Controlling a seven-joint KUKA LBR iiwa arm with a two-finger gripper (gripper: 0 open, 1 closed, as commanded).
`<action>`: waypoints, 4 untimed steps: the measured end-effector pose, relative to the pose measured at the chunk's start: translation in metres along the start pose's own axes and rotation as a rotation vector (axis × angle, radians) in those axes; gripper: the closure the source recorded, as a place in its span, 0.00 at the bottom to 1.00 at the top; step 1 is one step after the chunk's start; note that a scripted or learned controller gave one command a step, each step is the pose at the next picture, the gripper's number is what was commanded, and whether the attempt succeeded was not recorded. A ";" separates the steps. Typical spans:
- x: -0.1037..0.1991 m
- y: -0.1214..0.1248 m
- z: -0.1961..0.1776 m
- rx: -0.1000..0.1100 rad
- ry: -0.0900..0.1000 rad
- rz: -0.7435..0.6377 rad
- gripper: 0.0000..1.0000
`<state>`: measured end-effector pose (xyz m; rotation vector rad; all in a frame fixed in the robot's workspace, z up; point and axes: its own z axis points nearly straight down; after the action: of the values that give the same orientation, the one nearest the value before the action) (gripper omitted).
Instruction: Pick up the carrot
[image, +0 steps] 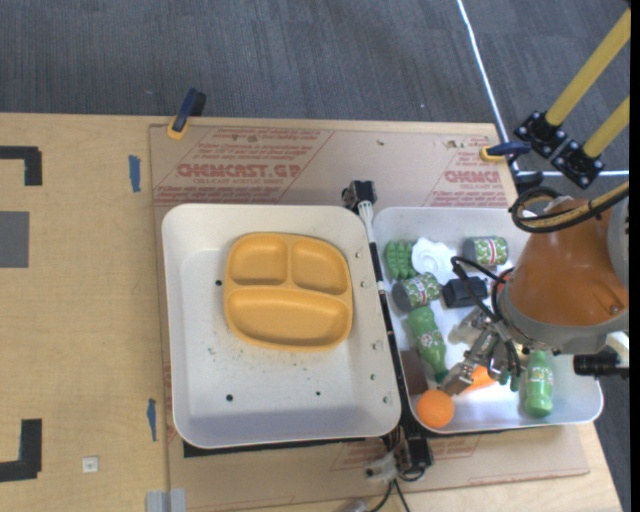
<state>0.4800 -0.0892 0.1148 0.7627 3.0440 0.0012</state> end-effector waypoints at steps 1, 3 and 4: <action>-0.005 -0.009 0.029 0.000 0.002 -0.286 0.00; -0.020 -0.037 -0.114 0.000 0.000 -0.209 1.00; 0.037 0.069 -0.077 0.000 0.003 0.035 1.00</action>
<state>0.4799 -0.0109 0.1920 0.8161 3.0328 0.0015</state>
